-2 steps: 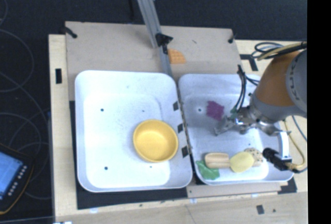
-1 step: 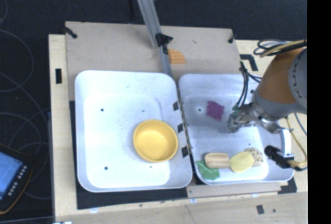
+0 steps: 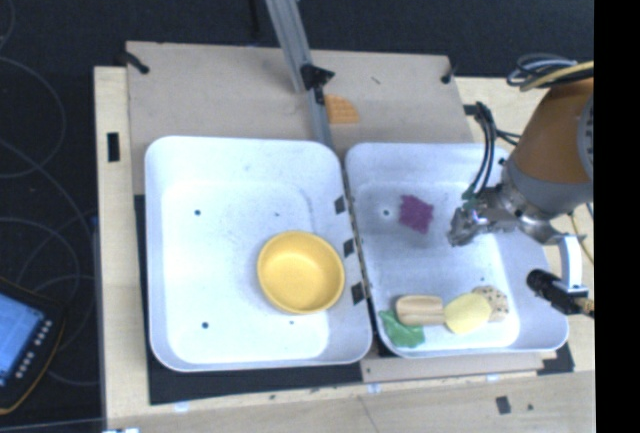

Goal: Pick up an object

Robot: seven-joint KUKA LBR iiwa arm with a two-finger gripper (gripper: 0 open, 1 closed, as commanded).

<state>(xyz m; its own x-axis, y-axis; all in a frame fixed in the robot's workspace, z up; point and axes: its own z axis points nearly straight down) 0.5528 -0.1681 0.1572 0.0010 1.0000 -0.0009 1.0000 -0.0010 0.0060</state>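
The right bin [image 3: 380,171] holds a purple block [image 3: 416,212] near its middle. Along its front edge lie a tan oblong piece [image 3: 419,309], a yellow lemon-like object [image 3: 466,314], a speckled beige object [image 3: 492,299] and a green scrap [image 3: 397,327]. My gripper [image 3: 462,227] hangs over the right side of this bin, a little right of the purple block and apart from it. Nothing shows between its fingers.
A yellow bowl [image 3: 299,271] sits in the left bin [image 3: 180,221] toward its front right. A grey metal post [image 3: 285,16] slants up from the back edge between the bins, with an orange tag [image 3: 341,110] beside its base. Cables [image 3: 485,146] trail behind the wrist.
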